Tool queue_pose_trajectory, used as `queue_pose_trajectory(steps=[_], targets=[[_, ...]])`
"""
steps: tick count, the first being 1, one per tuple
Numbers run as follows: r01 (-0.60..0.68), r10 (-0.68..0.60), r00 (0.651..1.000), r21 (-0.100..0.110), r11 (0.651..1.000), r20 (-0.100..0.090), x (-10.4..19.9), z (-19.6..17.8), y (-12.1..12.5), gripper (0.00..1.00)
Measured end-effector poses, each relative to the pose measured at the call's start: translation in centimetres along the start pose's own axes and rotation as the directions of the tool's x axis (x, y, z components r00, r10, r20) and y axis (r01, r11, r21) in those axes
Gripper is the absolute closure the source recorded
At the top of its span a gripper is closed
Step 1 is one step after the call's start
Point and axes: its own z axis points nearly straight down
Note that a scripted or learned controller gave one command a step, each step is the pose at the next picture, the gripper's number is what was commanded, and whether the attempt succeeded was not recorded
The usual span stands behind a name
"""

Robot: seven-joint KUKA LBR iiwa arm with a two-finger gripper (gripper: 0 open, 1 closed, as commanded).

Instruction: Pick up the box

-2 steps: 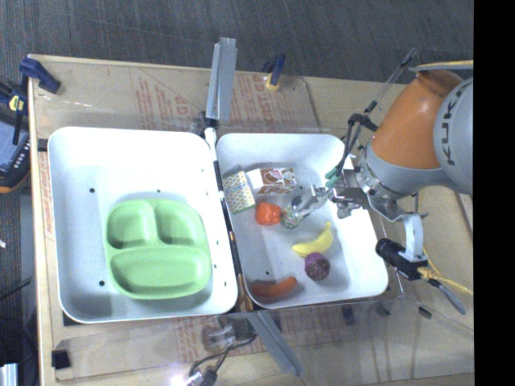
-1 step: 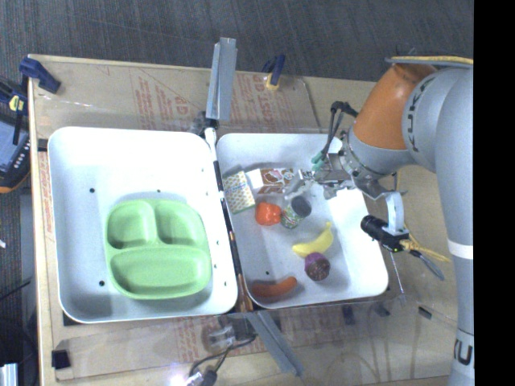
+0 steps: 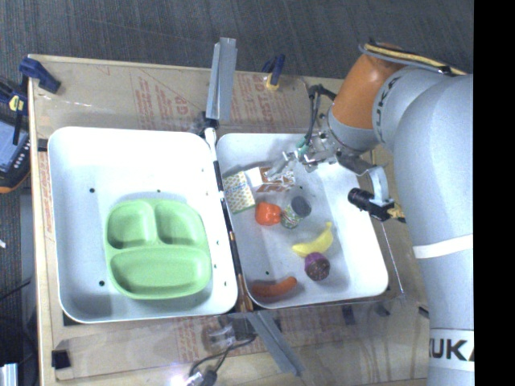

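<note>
Two shallow white bins side by side; left bin [image 3: 72, 215] with a green sectioned tray [image 3: 157, 249], wide bare floor around it; right bin [image 3: 366, 272] crowded; patterned box [image 3: 238, 191] leaning at its left wall; gripper [image 3: 287, 165] just beside the box, finger state impossible to tell; curved yellow banana [image 3: 314, 240], round tomato [image 3: 268, 213], sausage [image 3: 273, 287] near the front rim.

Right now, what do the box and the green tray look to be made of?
The box looks like printed cardboard: flat faces, a fine pattern, a matte surface, though its small size leaves that uncertain. The green tray looks like moulded plastic: one even pale green, rounded compartment walls, a soft sheen.
</note>
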Motion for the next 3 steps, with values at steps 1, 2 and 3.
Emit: queue_pose_trajectory(steps=[1,2,3], targets=[[0.039,-0.039,0.999,0.019,0.999,-0.011,2.4,1.7,-4.4,0.00],[0.042,-0.042,0.999,0.019,0.999,-0.010,2.4,0.6,-4.3,1.00],[0.034,-0.034,0.999,0.019,0.999,-0.011,5.2,-10.9,-1.8,1.00]])
